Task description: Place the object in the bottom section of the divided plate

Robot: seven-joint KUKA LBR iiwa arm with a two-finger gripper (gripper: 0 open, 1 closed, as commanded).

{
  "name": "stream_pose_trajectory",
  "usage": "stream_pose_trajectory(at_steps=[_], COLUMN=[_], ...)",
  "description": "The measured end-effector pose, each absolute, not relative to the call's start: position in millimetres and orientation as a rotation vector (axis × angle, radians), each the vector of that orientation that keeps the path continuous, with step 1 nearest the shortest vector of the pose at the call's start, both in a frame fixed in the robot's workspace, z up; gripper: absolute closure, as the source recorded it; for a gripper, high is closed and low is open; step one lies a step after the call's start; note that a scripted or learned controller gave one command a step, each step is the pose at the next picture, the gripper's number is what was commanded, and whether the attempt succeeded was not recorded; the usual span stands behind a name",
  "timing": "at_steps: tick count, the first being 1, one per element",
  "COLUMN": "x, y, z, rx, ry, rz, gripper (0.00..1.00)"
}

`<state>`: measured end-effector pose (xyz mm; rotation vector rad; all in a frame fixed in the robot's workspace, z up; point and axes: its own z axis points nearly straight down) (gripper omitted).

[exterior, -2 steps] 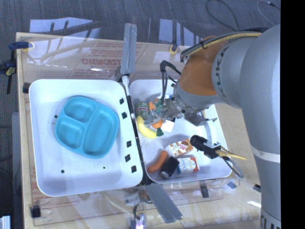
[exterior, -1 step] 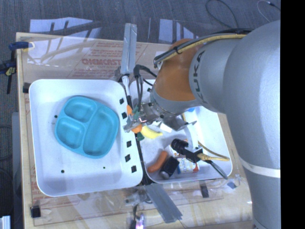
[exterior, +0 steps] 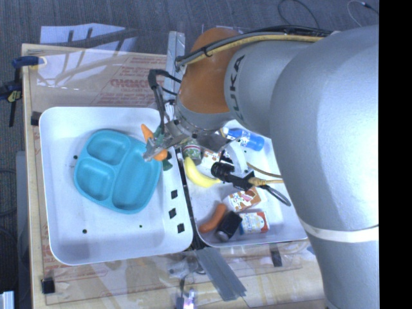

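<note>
The blue divided plate [exterior: 90, 184] lies in the left white bin [exterior: 96, 237], with two small sections at its upper left and one large section along its lower right. My gripper [exterior: 156, 149] hangs over the plate's right edge, close to the wall between the two bins. It is shut across the middle of an orange carrot-like object [exterior: 149, 132]. One orange end sticks out above the fingers, and the other end, with a bit of green, shows below them. The arm's orange band and grey body hide much of the right bin.
The right bin [exterior: 283, 239] holds a yellow banana [exterior: 197, 174], a blue-capped bottle [exterior: 248, 138], a red-orange sausage [exterior: 212, 219], two small cartons [exterior: 246, 200], and a black object [exterior: 227, 226]. Cables run across that bin.
</note>
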<state>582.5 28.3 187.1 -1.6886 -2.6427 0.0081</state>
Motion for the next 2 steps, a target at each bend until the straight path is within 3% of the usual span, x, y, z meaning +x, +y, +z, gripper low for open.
stream_pose_trajectory(at_steps=[1, 2], x=[571.4, 571.5], y=[62.2, 62.1], z=[186.7, 186.7], rx=[-1.630, -1.630], ry=[-2.675, -2.675], rz=[0.011, 0.011], gripper=[1.00, 0.00])
